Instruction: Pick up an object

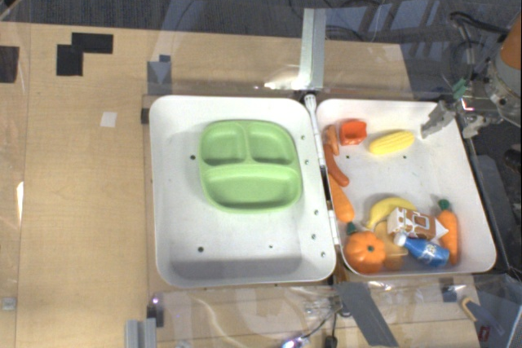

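0 objects lifted so far, judging from the layout: every toy sits on a bin floor and nothing is between the end effector's fingers.

Near edge of the right bin [481, 212]: a tight cluster. Orange pumpkin [364, 251] at the near-left corner, small carton [410, 225] touching the banana [390, 209] behind it, blue item [426, 251] just beside the carton, carrot [448, 230] on the cluster's right. These are packed against each other, so a clean 2-finger grasp there looks awkward.

Mid bin: another carrot-like piece [341, 202] and a red sausage shape [333, 165] lie along the left wall, near the divider.

Far end: orange-red block [352, 131] by the far-left corner, corn cob [391, 143] just beside it, lying flat and apart from the rest. Corn looks like the easiest pick: isolated, open floor around it.

Left bin [175, 200] carries 1 green 3-compartment tray [248, 165], nothing in its compartments.

End effector [444, 116] sits at the right bin's far-right corner, over the rim, well apart from the near cluster and nearer the corn. Fingers too blurred and small to read, so cannot tell the opening.

Status: approach stage at best. Left to do: pick a target, descend, close, lift.
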### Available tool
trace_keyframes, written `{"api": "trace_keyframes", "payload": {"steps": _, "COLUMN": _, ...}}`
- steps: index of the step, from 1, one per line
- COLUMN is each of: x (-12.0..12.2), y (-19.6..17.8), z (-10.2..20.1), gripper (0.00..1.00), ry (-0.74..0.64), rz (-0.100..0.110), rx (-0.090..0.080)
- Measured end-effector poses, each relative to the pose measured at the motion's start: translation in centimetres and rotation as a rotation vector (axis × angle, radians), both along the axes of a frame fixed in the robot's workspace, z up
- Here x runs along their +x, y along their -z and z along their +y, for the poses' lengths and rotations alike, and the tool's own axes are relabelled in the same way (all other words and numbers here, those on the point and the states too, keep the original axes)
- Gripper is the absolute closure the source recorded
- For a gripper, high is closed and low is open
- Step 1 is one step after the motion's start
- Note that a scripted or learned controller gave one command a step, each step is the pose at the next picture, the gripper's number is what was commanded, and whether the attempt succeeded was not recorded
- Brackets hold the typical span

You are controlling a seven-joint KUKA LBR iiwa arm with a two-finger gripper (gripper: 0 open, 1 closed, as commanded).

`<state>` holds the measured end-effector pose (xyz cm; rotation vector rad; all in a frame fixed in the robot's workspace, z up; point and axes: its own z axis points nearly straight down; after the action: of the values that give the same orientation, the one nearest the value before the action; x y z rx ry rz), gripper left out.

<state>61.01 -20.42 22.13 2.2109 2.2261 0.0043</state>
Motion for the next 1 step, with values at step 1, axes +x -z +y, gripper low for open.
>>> {"api": "trace_keyframes", "payload": {"steps": 1, "x": 3.24, "y": 9.54, "z": 1.32, "gripper": 0.00, "ry": -0.102, "rz": 0.001, "rx": 0.000}}
